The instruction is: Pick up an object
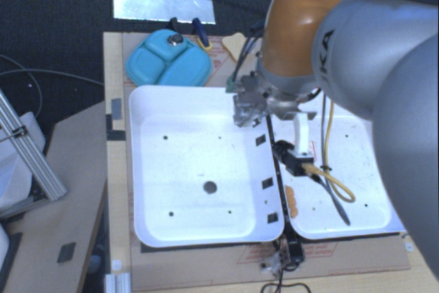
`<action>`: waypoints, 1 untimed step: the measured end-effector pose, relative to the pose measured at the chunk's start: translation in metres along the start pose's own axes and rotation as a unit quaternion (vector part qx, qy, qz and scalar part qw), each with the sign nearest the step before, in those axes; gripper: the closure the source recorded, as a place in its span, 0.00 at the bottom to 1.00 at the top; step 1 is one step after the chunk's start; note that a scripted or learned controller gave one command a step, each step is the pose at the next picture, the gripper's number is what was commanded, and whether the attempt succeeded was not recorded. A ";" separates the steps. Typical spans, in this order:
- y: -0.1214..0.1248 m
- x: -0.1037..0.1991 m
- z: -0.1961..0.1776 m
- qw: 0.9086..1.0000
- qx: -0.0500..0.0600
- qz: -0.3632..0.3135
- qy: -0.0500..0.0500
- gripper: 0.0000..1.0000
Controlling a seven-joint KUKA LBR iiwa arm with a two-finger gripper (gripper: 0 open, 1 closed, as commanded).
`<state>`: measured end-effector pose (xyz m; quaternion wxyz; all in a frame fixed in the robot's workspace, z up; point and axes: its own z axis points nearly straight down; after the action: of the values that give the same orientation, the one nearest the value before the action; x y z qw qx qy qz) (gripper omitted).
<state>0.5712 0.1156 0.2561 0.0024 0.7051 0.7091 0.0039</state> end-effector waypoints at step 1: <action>-0.017 0.008 -0.179 1.000 -0.006 0.000 0.002 1.00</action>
<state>0.5523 0.1228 0.4351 0.0050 0.7049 0.7093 0.0093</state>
